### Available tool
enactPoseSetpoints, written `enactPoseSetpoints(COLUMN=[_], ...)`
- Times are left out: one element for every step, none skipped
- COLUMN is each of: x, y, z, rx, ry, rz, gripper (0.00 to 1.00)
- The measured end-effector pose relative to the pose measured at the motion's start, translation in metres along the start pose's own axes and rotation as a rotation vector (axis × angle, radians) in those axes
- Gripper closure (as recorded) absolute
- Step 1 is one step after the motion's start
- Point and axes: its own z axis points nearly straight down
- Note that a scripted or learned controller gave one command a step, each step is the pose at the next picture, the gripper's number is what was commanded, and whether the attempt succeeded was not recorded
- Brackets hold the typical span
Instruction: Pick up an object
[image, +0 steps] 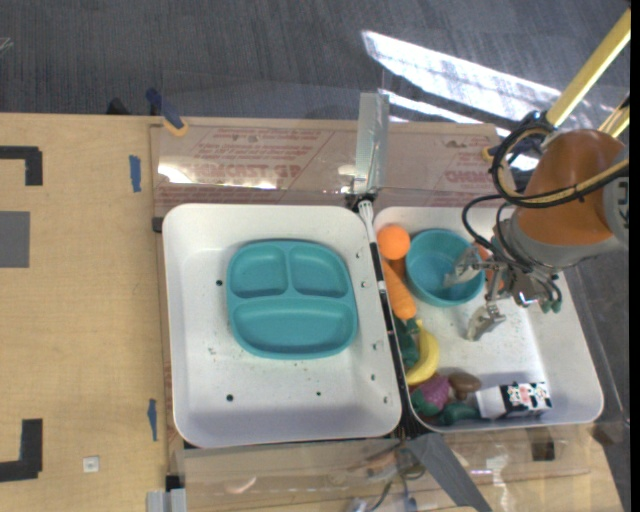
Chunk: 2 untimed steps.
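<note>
My gripper (476, 296) hangs low in the right bin (560, 350), at the right rim of a teal bowl (435, 268). It is open: one finger (464, 268) is over the bowl's right edge, the other finger (487, 321) points down at the bin floor. Nothing is held between them. Along the bin's left wall lie an orange ball (394, 241), a carrot (400, 290) and a banana (426, 357). A purple object (432, 395), a brown one (463, 382) and a small white bottle (515, 398) with black patches lie at the front.
The left bin (190, 380) holds a teal divided plate (292, 298). A metal divider post (371, 150) stands behind the wall between the bins. The grey arm with its orange band (570, 190) and dark cables reaches in over the right bin's back corner.
</note>
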Motion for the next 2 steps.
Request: enactPoseSetpoints(x=[-0.036,-0.031], y=[0.019,-0.071], z=[0.001,0.003], rx=[-0.002,-0.002], ry=[0.009,0.023], rz=[0.001,0.138], gripper=[0.00,0.00])
